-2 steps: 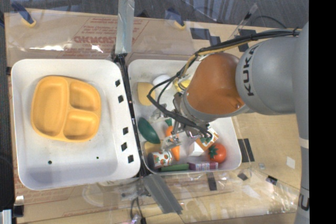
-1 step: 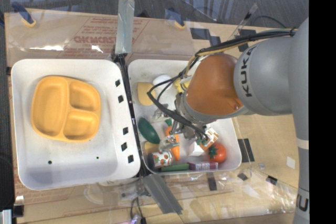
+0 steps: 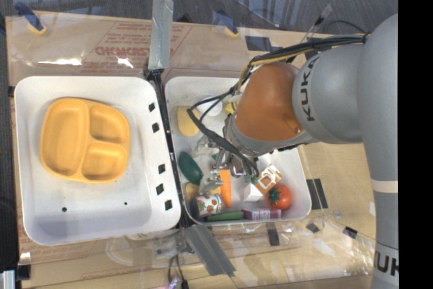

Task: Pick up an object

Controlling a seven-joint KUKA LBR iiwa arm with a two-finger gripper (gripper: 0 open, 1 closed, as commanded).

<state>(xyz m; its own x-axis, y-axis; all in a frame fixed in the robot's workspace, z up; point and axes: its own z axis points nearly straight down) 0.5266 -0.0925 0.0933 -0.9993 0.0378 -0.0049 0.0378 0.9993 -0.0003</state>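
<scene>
1. 2 white bins sit side by side on the tabletop [image 3: 61,44], which is covered in brown board and clear film.
2. The left bin [image 3: 40,213] holds 1 yellow tray [image 3: 84,139] with 3 compartments, lying in the bin's upper half.
3. The right bin [image 3: 301,176] holds a heap of small things, crowded toward its near edge.
4. The arm [image 3: 352,91] reaches in from the right, its orange band [image 3: 267,105] hanging over the middle of the right bin.
5. The claw [image 3: 226,169] is down among the heap, just below the orange band; whether it is open, closed or gripping anything I cannot tell, since the wrist and cables hide it.
6. A yellow disc [image 3: 186,120] lies at the bin's upper left, partly under a black cable.
7. A green piece [image 3: 191,168] lies by the left wall, just left of the claw.
8. An orange stick [image 3: 225,189] stands just below the claw, touching or nearly touching it.
9. A small printed can [image 3: 208,205] lies at the lower left, with a green bar [image 3: 223,216] along the near wall under it.
10. A purple bar [image 3: 264,214] lies right of the green bar.
11. A red tomato [image 3: 279,197] sits at the lower right, just beneath an orange-and-white block [image 3: 266,178].
</scene>
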